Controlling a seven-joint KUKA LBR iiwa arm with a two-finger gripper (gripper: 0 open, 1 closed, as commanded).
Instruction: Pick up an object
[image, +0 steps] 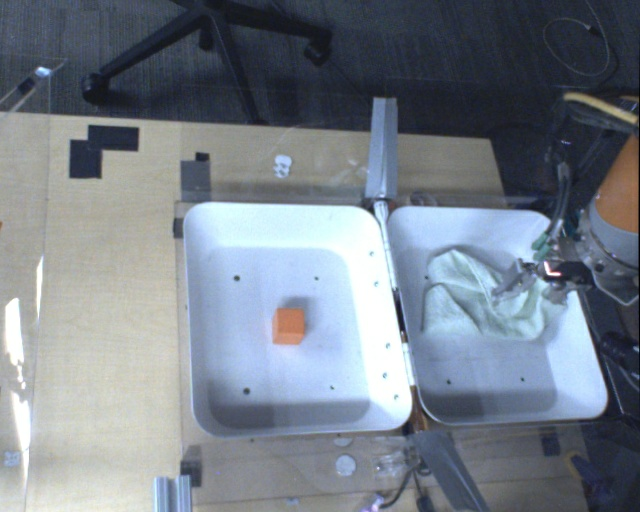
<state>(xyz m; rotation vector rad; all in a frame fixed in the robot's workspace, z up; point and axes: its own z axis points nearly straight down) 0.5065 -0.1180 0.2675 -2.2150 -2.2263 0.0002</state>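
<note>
The end effector (520, 281) sits low in the right bin (500, 395), touching the crumpled pale cloth (470, 292) lying just to its left; whether it grips the fabric cannot be told. An orange block (289, 326) rests well off to its left, in the left bin (230, 240).

- Bright, even overhead light; both white bins (283, 225) nearly wash out.
- Soft shadows pool along each bin's near wall.
- Glare streaks the bench (20, 330) at far left.
- Slightly soft overall; dark floor (450, 50) loses detail.
</note>
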